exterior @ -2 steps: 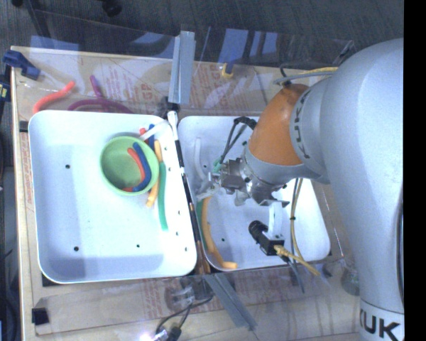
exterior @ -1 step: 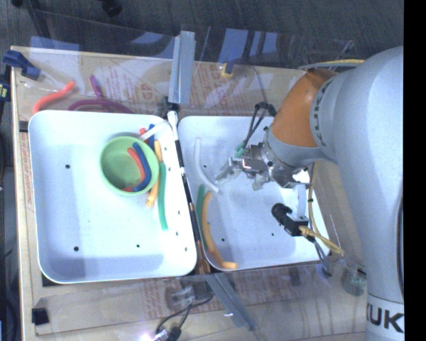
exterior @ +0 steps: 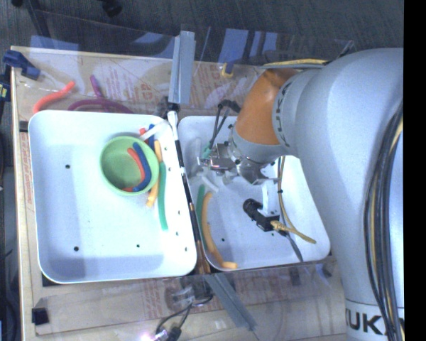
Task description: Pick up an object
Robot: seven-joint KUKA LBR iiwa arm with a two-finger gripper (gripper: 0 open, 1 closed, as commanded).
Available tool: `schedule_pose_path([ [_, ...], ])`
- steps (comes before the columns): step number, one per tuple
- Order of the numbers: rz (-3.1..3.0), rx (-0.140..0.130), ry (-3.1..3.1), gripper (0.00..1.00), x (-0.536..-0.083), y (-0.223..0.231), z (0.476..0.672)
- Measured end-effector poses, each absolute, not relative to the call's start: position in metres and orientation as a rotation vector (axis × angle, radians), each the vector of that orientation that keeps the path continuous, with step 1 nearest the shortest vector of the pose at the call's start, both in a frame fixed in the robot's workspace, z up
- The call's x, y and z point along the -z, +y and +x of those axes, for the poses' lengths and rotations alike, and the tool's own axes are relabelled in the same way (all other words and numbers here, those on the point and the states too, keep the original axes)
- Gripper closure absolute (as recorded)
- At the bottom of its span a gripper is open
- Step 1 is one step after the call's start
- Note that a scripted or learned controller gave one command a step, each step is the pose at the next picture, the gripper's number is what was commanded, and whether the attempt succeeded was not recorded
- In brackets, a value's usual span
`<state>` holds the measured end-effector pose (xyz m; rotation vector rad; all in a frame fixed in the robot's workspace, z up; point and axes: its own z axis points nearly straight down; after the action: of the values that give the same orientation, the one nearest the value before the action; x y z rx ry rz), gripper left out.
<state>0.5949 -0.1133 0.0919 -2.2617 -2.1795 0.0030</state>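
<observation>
**Low in the right bin, by its left wall**

Camera view: my arm [exterior: 355, 155] comes in from the right, and my jaws hang low over the right bin [exterior: 305, 244], close to its left wall. I cannot tell whether they are apart or together.

Just beside them a short green stick [exterior: 201, 199] lies on the bin floor. A long yellow tube [exterior: 210, 236] curves along the same wall to the bin's lower left corner.

In the left bin [exterior: 71, 247] a green bowl [exterior: 121, 165] sits near the right wall. A long green strip [exterior: 161, 206] lies between that bowl and the wall. Both bins rest on the worktop [exterior: 92, 73].
</observation>
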Motion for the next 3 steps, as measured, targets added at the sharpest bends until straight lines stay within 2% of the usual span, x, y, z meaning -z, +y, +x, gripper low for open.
schedule_pose_path([
  [1,-2.352,-0.001,-2.080,0.00,-0.152,-0.142,0.605],
  [2,-2.330,-0.010,-2.130,0.00,-0.095,-0.102,0.590],
  [3,-2.322,-0.002,-2.112,0.00,-0.137,-0.131,0.581],
])
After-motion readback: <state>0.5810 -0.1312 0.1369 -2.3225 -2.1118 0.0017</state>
